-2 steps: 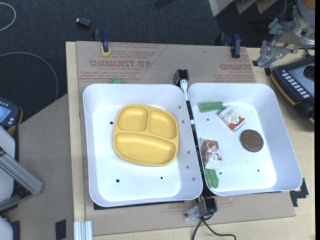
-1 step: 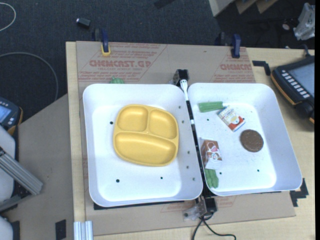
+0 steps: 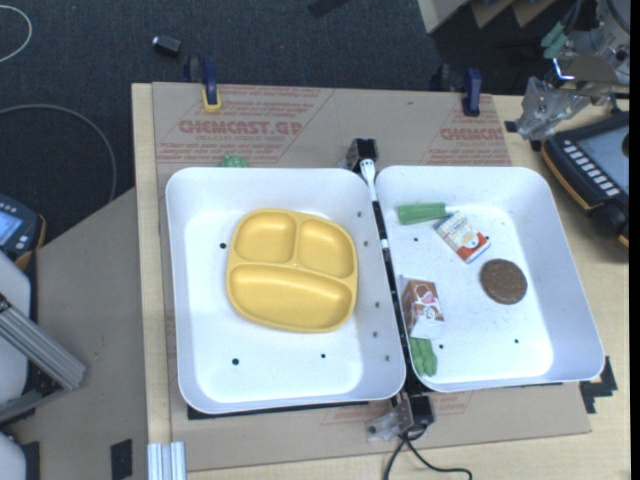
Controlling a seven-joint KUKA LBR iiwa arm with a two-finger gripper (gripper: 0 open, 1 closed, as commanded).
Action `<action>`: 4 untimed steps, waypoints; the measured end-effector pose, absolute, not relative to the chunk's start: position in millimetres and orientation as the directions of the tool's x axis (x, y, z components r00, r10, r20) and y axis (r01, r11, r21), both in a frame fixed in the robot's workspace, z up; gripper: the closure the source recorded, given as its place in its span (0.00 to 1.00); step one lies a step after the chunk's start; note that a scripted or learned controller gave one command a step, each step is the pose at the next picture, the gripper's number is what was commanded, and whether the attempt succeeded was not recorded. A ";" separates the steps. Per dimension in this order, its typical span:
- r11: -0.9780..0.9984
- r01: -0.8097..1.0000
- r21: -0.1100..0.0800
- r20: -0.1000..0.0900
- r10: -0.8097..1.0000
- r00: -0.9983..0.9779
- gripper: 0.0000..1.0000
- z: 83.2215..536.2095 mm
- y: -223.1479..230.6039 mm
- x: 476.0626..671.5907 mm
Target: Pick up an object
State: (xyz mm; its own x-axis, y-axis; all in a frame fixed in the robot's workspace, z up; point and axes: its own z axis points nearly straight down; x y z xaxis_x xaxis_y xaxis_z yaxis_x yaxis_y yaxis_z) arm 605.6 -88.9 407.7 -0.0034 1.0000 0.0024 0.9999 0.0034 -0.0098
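Note:
The right bin [image 3: 560, 228] holds several small things. A green strip [image 3: 420, 212] lies near its back left, with a red and white packet [image 3: 462, 236] beside it. A brown round disc [image 3: 503, 280] rests toward the right. A brown printed packet [image 3: 422, 301] and a second green piece [image 3: 424, 355] lie along the left wall. A yellow divided plate [image 3: 293, 269] fills the middle of the left bin [image 3: 200, 348]. My gripper [image 3: 545, 103] hangs at the upper right, beyond the right bin's back edge and away from all the objects.
Blue clamps [image 3: 209, 80] [image 3: 471, 90] hold the cardboard base at the back. A black device with keys [image 3: 592, 168] sits off the bench to the right. A small green scrap [image 3: 234, 161] lies behind the left bin.

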 end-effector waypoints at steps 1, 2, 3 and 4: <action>0.003 1.000 0.014 0.000 1.000 -0.003 1.00 512.5 -65.2 548.8; -0.003 1.000 -0.014 0.002 1.000 0.003 1.00 396.5 -71.3 504.1; 0.005 1.000 0.019 0.001 1.000 -0.005 1.00 538.7 -27.1 479.1; -0.001 1.000 -0.018 0.000 1.000 0.001 1.00 371.1 -14.9 477.6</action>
